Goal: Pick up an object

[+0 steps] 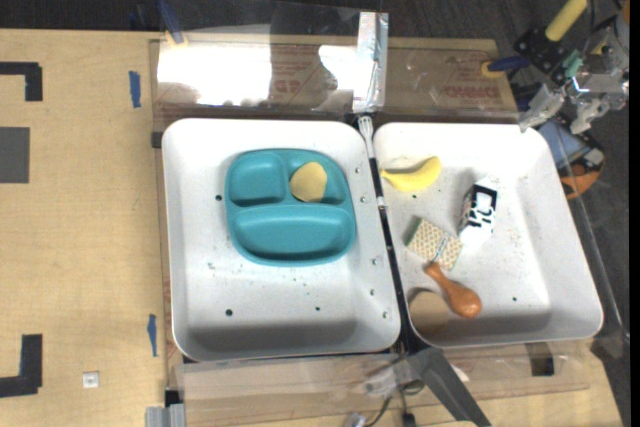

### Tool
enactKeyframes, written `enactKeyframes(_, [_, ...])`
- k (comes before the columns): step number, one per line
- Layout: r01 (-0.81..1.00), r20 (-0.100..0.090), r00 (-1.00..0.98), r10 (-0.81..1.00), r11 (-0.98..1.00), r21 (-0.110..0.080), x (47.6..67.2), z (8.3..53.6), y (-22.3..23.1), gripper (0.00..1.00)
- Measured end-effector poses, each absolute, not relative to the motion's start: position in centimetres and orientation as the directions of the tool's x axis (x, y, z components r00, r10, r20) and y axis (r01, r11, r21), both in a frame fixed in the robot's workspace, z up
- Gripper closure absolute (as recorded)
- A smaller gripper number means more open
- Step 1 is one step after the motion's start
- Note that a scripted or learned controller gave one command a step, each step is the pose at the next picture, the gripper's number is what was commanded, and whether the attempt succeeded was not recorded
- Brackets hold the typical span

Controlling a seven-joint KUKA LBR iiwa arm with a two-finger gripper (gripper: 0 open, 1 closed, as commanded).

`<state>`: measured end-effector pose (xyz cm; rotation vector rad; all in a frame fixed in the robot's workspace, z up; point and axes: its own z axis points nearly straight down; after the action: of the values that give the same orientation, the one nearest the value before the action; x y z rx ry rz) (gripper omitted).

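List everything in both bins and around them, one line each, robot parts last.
shallow white plastic bins: two, white, side by side on the bench
teal divided plastic tray: one, teal, in the left bin
round yellow-tan lump: one, yellow, in the tray's upper right compartment
yellow toy banana: one, yellow, right bin, upper left
black-and-white small box: one, right bin, centre
checkered flat pad: one, tan and green, right bin
orange-brown drumstick toy: one, right bin, lower part
claw: one, grey, past the right bin's upper right corner

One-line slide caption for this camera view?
Teal tray with yellow piece in left bin; banana in right bin.
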<state>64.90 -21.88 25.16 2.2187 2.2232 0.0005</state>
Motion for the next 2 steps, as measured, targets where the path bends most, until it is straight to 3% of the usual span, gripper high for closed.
enactKeyframes(1, [0.987, 0.0, 0.157, 0.988, -0.157, 0.021, 64.2, 14.4, -22.0, 0.0])
enactKeyframes(2, [0.999, -0.002, -0.054, 0.999, 0.054, 0.005, 61.8, 19.6, -19.9, 0.0])
